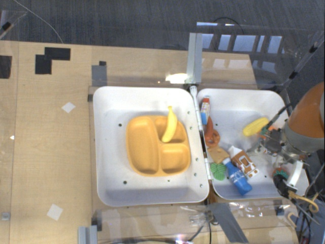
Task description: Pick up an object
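The right bin point(238, 101) holds several small items: a yellow corn cob point(255, 126), a blue bottle with a white cap point(237, 179), a brown-and-white box point(245, 164), a green piece point(218, 172), a brown piece point(212, 136) and a red-capped bottle point(205, 107) along the left wall. My gripper point(274, 149) hangs over the bin's right side, just right of the box and below the corn cob. Nothing shows in its grasp. The orange band of the arm point(310, 117) sits above it at the frame's right.
The left bin point(109, 151) holds a yellow divided tray point(147, 151) with a banana point(170, 125) lying across its upper right corner. Cables and a white connector point(294, 177) hang at the right bin's right edge. A metal post point(194, 60) stands behind the bins.
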Robot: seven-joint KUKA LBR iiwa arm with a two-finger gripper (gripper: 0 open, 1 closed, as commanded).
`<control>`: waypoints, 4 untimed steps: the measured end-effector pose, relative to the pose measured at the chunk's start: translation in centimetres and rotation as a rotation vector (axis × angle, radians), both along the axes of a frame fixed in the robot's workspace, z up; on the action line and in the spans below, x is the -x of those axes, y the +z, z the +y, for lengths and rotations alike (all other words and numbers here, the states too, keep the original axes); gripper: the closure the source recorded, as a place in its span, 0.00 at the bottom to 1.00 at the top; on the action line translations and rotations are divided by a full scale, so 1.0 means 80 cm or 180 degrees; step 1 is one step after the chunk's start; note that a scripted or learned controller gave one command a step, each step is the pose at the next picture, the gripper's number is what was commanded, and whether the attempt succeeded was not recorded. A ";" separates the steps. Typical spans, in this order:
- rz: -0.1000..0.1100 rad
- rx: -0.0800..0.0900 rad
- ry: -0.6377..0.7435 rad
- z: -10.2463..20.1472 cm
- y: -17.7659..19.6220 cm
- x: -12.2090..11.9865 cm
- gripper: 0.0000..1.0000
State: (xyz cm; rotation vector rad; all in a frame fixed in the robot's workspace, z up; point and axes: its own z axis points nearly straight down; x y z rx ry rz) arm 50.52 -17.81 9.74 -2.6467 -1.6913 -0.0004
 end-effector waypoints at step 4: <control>-0.0017 0.0001 -0.2722 -0.032 -0.013 -0.053 0.00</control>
